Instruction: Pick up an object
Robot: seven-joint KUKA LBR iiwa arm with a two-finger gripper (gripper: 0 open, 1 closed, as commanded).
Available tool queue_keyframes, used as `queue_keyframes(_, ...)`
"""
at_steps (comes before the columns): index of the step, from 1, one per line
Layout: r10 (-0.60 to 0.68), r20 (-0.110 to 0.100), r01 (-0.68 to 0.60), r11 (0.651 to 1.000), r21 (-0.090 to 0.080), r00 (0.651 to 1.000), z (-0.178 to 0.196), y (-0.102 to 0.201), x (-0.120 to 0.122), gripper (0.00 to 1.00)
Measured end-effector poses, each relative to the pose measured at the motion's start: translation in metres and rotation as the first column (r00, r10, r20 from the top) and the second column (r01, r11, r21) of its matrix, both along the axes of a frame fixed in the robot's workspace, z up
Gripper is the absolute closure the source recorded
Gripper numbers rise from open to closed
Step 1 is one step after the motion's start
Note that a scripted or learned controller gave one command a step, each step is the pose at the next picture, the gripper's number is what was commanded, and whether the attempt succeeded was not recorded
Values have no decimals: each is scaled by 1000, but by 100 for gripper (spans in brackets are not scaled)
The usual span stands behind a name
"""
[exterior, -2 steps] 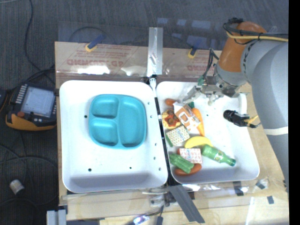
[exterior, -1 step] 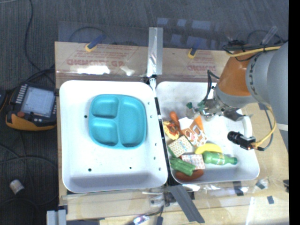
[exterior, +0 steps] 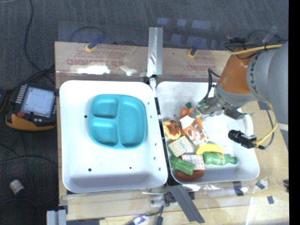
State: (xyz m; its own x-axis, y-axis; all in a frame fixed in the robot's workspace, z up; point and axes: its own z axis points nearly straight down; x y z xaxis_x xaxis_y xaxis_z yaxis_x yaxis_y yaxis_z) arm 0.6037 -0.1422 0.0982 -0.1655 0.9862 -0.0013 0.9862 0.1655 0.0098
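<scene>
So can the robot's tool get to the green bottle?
Probably yes. The green bottle lies on top of the pile near the front of the right bin, with nothing over it. The tool sits farther back in the same bin.

You had even, fairly bright overhead light across the bench, and the 2 white bins [exterior: 70, 172] came out close to blown, their walls pale and nearly featureless. Shadows were soft and short; a faint one lay under the arm [exterior: 262, 74] on the right bin's floor. The clear sheet [exterior: 108, 60] behind the bins threw back a dull glare. The dark carpet [exterior: 42, 13] stayed dim but readable. Focus was soft overall, with the small items in the right bin smeared at their edges, and the grey arm looked slightly blurred.
</scene>
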Motion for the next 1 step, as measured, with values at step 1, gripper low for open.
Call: queue_keyframes(1, 64, -14, -64, 998, 2, 998, 24, 28, 8, 100)
